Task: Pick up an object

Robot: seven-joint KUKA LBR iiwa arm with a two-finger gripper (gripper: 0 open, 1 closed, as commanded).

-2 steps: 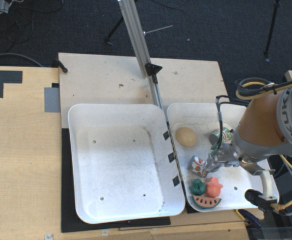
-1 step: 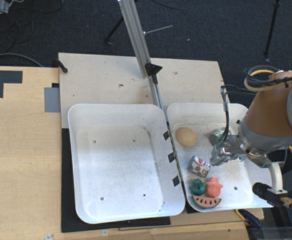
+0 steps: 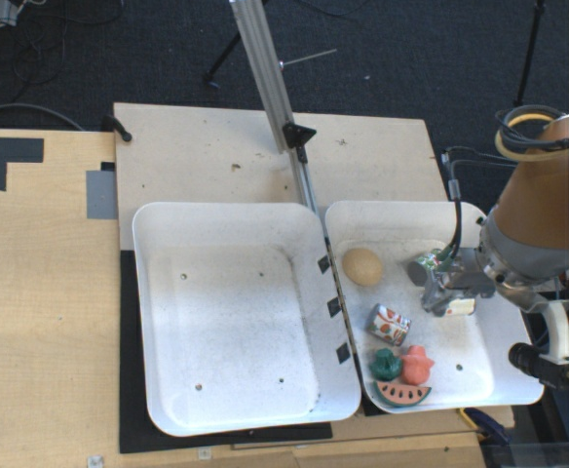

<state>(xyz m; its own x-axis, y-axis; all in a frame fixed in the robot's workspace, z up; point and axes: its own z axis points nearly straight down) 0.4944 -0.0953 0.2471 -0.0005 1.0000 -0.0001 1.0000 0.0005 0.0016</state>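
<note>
The arm [image 3: 538, 203] is running off the right edge, its upper part cut away; the gripper [image 3: 445, 295] is showing too small and cluttered to read. The watermelon slice toy [image 3: 402, 394] is sitting partly tucked under the green toy [image 3: 387, 364].

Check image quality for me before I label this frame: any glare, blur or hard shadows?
Camera view: even, soft lighting; the left bin looks bright but keeps its speckles; objects such as the tan ball cast only faint shadows; the tool looks slightly soft and small details stay unclear.

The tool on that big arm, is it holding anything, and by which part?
It cannot be told. The tool sits low in the right bin, over a small pale thing, grip hidden.
</note>
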